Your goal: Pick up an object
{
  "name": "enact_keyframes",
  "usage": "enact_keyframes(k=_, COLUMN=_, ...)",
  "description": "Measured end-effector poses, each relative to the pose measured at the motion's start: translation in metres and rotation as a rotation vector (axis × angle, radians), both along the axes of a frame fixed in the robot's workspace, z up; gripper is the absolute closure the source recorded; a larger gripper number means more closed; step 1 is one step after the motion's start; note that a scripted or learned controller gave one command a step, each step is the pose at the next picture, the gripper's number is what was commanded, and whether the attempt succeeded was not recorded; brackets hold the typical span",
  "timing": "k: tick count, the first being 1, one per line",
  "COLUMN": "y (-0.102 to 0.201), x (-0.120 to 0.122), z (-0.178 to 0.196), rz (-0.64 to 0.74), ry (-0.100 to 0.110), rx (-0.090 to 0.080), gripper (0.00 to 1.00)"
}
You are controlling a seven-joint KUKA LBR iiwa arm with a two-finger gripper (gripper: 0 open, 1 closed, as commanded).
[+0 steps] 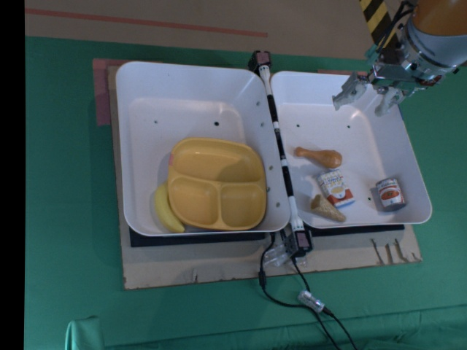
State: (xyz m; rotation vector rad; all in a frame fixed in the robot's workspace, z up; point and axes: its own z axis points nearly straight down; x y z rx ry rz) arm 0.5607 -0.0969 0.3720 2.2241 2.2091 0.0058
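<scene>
The grey arm with its orange band reaches in from the upper right, and its metal 2-finger gripper (pixel 369 98) hangs above the far right corner of the right shallow white plastic bin (pixel 408 168), fingers spread apart with nothing between them.

On that bin's smooth floor lie 4 small items: a glossy brown toy chicken drumstick (pixel 319 156) near the middle, a small white carton with orange print (pixel 336 188) just below it, a tan ridged cone-shaped piece (pixel 327 208) touching the carton's lower edge, and a short metal can with a red-orange label (pixel 390 194) lying near the right wall.

The left shallow white plastic bin (pixel 146 97) holds a yellow 3-compartment plastic tray (pixel 217 184) with rounded corners, and a yellow banana (pixel 167 210) curved against its lower left edge.
</scene>
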Motion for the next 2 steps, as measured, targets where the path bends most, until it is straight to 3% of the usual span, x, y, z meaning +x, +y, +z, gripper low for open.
enact_keyframes(k=1, y=0.0, x=-0.026, z=-0.143, rz=0.0, ry=0.002, rx=0.0, gripper=0.0)
enact_keyframes(k=2, y=-0.002, x=-0.024, z=-0.129, rz=-0.006, ry=-0.01, rx=-0.003, gripper=1.0)
